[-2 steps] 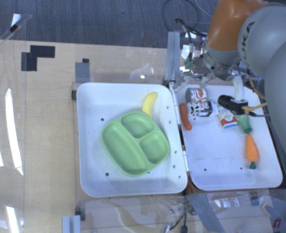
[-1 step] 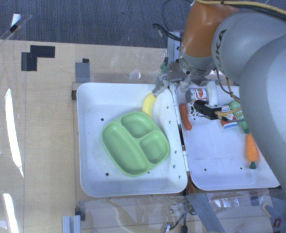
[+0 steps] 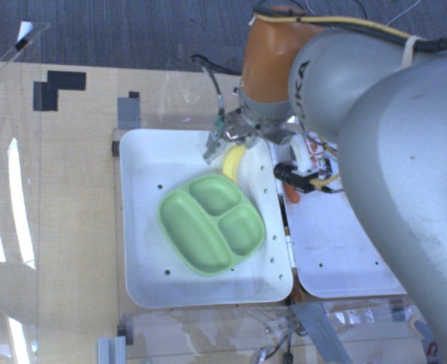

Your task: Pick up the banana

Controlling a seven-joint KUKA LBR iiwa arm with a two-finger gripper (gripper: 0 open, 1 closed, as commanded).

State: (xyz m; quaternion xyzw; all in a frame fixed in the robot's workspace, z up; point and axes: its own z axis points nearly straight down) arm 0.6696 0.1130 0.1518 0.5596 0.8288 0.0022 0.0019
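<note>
Camera view:
Arm: the big grey arm [image 3: 375,112] comes in from the right, and its orange band [image 3: 273,55] sits above the wrist.
Gripper: the gripper [image 3: 222,144] is low over the far right corner of the left bin, right at the banana.
Fingers: one grey finger shows just left of the banana. The wrist hides the rest, so it is not clear if they are apart, together, or holding the banana.
Banana: the yellow banana [image 3: 233,163] lies in the left bin near its far right corner, just under the gripper. Only a small piece of it shows.
Green plate: a green plate [image 3: 210,222] with three parts lies in the middle of the left bin. Its far edge is just beside the banana.
Left bin: the white left bin [image 3: 144,203] holds the plate and the banana.
Right bin: the white right bin [image 3: 337,249] is close beside it, and the arm covers much of it.
Bench: the light wood bench [image 3: 57,203] is under both bins.
</note>
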